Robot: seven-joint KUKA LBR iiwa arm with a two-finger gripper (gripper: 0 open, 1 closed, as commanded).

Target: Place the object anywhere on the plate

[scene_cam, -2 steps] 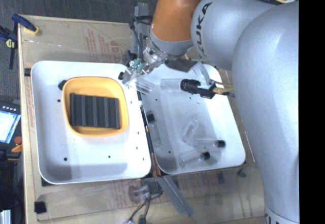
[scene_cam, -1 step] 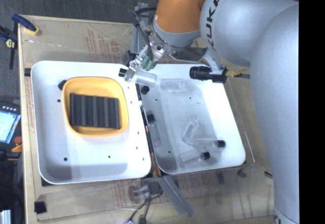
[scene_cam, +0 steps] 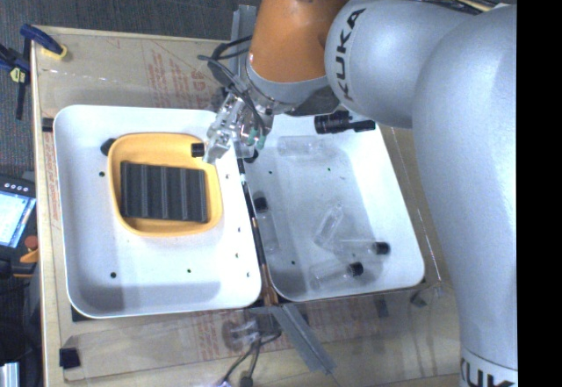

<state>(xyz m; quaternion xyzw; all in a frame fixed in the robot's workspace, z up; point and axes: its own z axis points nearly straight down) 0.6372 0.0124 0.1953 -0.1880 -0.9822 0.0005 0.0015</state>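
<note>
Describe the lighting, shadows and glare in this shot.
Camera view: bright even light; soft shadow along the left bin's near edge; sheen on the grey arm; clear items in the right bin wash out against white; gripper slightly soft.

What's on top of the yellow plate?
A dark ribbed insert lies in the middle of the yellow plate, which sits in the left bin. The gripper hangs over the plate's right edge, hiding that spot.

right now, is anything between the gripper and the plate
Nothing visible. The gripper hangs right at the plate's upper right rim. The clear pieces lie in the right bin, off to the side and out of that path.
</note>
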